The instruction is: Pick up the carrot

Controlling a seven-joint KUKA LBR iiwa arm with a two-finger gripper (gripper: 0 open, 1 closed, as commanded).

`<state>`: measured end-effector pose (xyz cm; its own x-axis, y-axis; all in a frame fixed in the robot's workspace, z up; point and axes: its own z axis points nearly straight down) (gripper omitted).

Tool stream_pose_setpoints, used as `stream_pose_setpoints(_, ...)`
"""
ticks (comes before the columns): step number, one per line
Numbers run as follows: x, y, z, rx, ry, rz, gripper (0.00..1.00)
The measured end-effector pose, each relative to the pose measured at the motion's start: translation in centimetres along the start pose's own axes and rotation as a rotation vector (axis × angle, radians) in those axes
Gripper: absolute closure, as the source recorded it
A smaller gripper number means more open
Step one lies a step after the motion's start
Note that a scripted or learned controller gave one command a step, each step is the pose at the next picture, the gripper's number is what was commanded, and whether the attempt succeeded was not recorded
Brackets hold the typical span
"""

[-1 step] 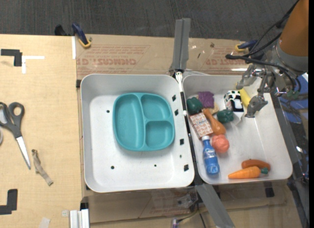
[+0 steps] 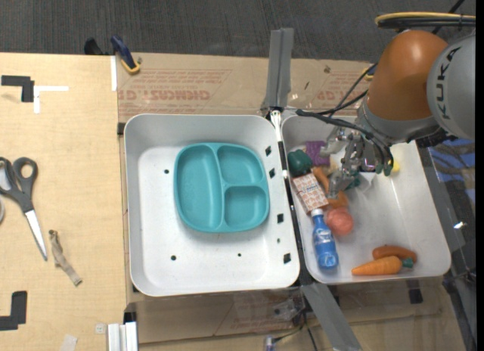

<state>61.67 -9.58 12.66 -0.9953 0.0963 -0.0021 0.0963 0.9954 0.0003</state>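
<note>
Carrot [image 2: 377,267] lies in right bin [image 2: 423,213], apart from claw [image 2: 346,174].

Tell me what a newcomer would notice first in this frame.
Probably the teal three-compartment plastic plate, alone in the left white bin. Next, the grey arm with its orange band reaching into the right white bin, its pincer hanging over a cluster of toy items at the bin's upper left. The orange toy carrot lies apart, near that bin's front edge.
</note>
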Motion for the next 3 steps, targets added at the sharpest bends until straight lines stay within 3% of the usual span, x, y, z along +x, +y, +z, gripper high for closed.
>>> stream_pose_setpoints(1, 1.7, -0.3, 3.0, 0.0, -0.007, 0.143, 0.0)
stream_pose_setpoints(2, 1.5, -0.2, 1.8, 0.0, -0.015, 0.14, 1.0)
stream_pose_setpoints(3, 2.9, -9.9, 1.7, 0.001, -0.003, -0.189, 1.0)
